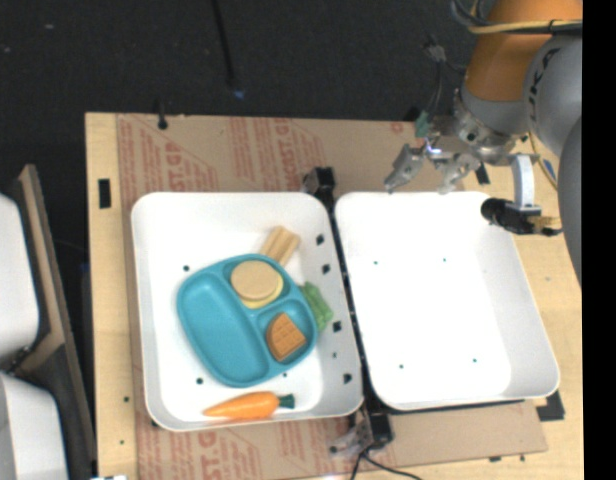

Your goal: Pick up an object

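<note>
Orange plastic carrot [250, 405] lies just below the blue tray [216, 333] in the left bin [153, 298]; it looks light, stiff, slippery, best pinched across its middle. Gripper [428, 171], far up-right of the tray, hangs spread, holding nothing.

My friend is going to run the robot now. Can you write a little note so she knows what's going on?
Gripper: open, holding nothing, up over the far rim of the right bin.
Things: all in the left bin. Blue tray with a round cookie and a waffle piece on it, wooden block at its far edge, green piece beside it, carrot near the front.
Done: nothing picked yet.
Left: reach to the left bin, grab one object, lift.
</note>
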Controlling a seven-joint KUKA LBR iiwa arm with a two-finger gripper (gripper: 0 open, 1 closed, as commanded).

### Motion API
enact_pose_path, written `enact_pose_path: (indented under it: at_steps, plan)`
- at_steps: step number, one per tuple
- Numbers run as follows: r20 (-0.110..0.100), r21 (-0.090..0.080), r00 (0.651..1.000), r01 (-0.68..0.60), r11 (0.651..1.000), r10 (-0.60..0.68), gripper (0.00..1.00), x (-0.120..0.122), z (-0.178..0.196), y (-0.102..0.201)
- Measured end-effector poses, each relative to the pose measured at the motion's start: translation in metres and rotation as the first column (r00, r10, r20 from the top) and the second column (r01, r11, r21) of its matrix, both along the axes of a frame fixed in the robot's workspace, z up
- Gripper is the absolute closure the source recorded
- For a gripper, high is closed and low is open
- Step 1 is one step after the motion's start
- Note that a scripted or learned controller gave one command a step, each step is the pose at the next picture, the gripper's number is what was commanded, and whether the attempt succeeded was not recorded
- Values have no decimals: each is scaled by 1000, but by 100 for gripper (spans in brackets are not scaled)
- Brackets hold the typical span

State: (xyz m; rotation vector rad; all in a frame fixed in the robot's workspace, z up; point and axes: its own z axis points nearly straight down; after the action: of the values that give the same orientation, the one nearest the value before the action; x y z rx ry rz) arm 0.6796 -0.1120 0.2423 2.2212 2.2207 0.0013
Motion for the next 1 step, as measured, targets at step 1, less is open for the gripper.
enact_pose_path:
  at_steps: [1]
  plan:
    - [-4, 0, 1000, 1, 1000, -1, 0, 0, -43, -4]
